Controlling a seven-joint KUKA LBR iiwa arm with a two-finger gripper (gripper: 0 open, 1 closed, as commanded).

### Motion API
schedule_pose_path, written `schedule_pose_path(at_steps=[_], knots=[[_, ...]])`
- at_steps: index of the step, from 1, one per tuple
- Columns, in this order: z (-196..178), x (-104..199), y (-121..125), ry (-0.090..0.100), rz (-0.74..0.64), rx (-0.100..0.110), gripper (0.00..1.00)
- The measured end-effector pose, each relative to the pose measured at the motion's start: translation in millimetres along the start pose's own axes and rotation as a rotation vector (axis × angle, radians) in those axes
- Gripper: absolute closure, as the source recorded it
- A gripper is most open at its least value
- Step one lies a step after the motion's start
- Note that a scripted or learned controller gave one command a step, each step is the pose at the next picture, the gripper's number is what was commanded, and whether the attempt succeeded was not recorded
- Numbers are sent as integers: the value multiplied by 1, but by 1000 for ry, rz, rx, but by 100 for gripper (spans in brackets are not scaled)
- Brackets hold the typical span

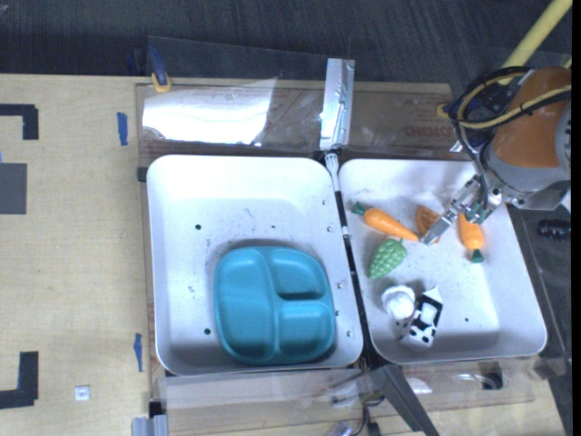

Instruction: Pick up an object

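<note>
Two white bins: left bin (172, 243), right bin (508, 321). Left bin holds one blue tray (272, 305), at lower centre of frame. Right bin holds three orange carrots (385, 222) (428, 216) (471, 234), one green cone (387, 259), one white ball (397, 300) and one black-and-white toy (423, 319), at right of frame.

A pale wooden bench (73, 271) carries 2 shallow white plastic bins side by side, their inner rims touching: the left bin (172, 243) and the right bin (517, 321). Black tape marks (25, 121) and short blue tape strips (122, 127) lie on the bench to the left of the bins
</note>
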State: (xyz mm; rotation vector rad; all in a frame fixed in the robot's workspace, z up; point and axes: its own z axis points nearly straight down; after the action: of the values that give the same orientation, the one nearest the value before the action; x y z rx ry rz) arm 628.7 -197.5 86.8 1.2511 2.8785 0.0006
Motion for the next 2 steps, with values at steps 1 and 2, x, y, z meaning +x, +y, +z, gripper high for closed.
schedule_pose_path(at_steps=[1,2], knots=[[-1,-21,18,32,571,-7,0],[-1,6,-14,6,377,-8,0]])
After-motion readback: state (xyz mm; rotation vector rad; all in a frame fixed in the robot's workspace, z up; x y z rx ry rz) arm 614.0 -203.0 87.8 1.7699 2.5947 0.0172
